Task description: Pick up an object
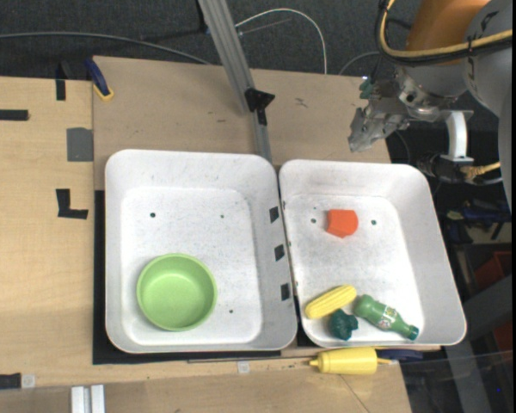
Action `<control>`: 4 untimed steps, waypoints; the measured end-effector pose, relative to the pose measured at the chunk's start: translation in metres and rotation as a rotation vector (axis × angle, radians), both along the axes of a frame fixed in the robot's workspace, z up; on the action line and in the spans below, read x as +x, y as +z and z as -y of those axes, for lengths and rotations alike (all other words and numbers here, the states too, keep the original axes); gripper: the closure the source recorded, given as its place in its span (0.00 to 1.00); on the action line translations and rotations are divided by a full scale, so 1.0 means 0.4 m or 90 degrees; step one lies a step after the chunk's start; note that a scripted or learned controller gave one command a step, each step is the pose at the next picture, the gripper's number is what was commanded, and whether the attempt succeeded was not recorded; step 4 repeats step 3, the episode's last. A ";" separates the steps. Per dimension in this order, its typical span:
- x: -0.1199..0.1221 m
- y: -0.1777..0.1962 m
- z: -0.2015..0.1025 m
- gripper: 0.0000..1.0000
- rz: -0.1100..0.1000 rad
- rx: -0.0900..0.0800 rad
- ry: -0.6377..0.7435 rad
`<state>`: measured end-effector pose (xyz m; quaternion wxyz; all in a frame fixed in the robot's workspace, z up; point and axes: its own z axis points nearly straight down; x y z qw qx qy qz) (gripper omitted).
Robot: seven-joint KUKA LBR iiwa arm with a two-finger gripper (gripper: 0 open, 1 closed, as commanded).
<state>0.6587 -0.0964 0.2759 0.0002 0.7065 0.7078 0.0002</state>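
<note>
A yellow-handled tool (348, 361) lies on the bench (172, 101) below the right bin (430, 222).

Light is even and fairly bright from overhead, so the two white bins (189, 166) read almost washed out, with only faint speckle on their floors and soft, short shadows under the rims. The tool (367, 127) is slightly blurred and grainy, and the orange band (451, 7) just above it carries a dull sheen. Left of the tool the table (34, 222) is clear and evenly lit; behind the tool the background falls dark.
</note>
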 end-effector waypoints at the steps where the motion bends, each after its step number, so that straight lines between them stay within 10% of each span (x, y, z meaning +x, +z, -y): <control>1: -0.023 -0.040 -0.150 1.00 -0.002 0.000 0.003; 3: -0.079 -0.086 -0.424 1.00 -0.002 0.001 0.004; 4: -0.079 -0.086 -0.424 1.00 -0.002 0.001 0.004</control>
